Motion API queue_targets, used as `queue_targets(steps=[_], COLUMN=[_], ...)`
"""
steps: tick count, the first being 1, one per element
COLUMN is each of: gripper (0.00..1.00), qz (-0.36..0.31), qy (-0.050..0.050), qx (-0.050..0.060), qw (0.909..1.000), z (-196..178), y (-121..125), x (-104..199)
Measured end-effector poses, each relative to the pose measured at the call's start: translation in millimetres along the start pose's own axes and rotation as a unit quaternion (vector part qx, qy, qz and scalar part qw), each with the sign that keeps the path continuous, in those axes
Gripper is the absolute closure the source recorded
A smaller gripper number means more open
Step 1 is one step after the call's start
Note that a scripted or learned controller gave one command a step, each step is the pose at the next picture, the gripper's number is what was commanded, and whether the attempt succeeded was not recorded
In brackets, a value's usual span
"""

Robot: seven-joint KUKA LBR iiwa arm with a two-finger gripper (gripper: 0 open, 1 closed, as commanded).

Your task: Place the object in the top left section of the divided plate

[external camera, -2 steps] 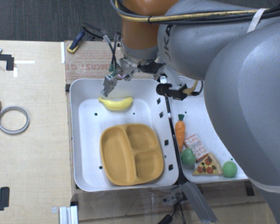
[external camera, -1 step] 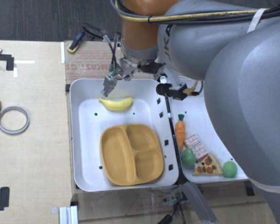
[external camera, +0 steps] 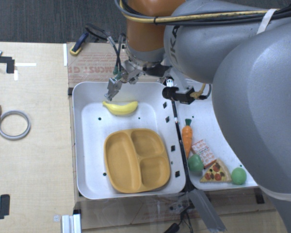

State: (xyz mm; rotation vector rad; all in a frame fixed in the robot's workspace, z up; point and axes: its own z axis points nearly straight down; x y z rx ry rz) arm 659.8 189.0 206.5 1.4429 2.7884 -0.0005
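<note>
A grey tape ring [external camera: 13, 124] is lying on the table [external camera: 39, 178] at the far left. In the left bin [external camera: 82, 144], the gripper [external camera: 111, 92] is hanging just above the banana [external camera: 121, 108], which is resting on the bin floor behind the yellow divided plate [external camera: 137, 159]; whether it is clenched or released, I cannot tell. In the right bin [external camera: 206, 125], a toy carrot [external camera: 186, 134], a snack packet [external camera: 203, 151], a pizza slice [external camera: 215, 173] and two green balls [external camera: 239, 175] are lying together.
</note>
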Motion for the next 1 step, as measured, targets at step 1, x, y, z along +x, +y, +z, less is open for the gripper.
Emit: queue_targets(steps=[1], gripper=[0.0], qz=[0.0], qy=[0.0], qx=[0.0], qw=[1.0], z=[0.0], y=[0.0], x=[0.0])
